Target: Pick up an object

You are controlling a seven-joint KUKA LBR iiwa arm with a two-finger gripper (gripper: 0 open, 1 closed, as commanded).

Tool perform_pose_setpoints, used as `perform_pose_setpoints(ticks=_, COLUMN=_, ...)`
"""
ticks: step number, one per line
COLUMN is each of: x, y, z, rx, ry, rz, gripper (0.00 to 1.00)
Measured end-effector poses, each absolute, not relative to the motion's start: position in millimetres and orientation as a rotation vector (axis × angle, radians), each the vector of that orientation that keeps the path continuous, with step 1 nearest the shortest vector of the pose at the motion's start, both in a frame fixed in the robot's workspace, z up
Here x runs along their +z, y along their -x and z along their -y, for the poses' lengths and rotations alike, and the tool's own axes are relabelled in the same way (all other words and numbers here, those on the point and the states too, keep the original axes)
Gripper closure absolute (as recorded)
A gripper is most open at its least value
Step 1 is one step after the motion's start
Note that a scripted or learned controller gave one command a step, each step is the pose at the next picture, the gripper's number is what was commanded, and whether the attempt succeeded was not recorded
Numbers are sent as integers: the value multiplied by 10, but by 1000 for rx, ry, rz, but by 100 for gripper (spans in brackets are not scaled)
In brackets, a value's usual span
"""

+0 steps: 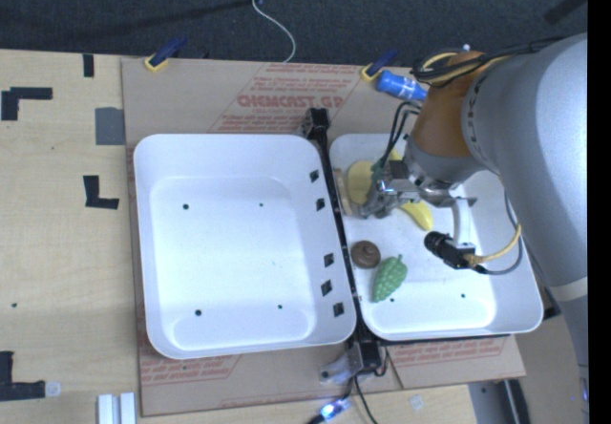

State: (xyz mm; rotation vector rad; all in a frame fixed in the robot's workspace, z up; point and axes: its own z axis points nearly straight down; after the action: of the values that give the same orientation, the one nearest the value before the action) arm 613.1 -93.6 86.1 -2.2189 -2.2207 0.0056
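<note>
Hand (374,204) low beside yellow banana-shaped toy (357,181) in right white bin (496,312); grip state unclear. Centre over toy, then close.

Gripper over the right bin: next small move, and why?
Probably a short straight descent onto the yellow object. The gripper sits low in the right bin at that object's edge, with nothing seen between its fingers. The brown round piece and green object lie apart, nearer the camera.

Arm (516,116) over right bin (506,312), gripper (374,204) low beside banana (357,181), brown disc (366,253), green fruit (389,279), left bin (158,222).
</note>
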Motion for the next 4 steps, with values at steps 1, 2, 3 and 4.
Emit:
perform_pose_setpoints(ticks=1, x=847, y=-5716, z=936, rx=3, ry=2221, rz=2220, gripper=100)
perform_pose_setpoints(ticks=2, x=1908, y=-5738, z=325, rx=-12, ry=2215, rz=2234, gripper=100)
perform_pose_setpoints(ticks=3, x=1837, y=-5430, z=65, rx=5, ry=2215, rz=2222, gripper=100)
perform_pose_setpoints(ticks=4, x=1836, y=-5159, z=-192, rx=6, ry=2216, rz=2222, gripper=100)
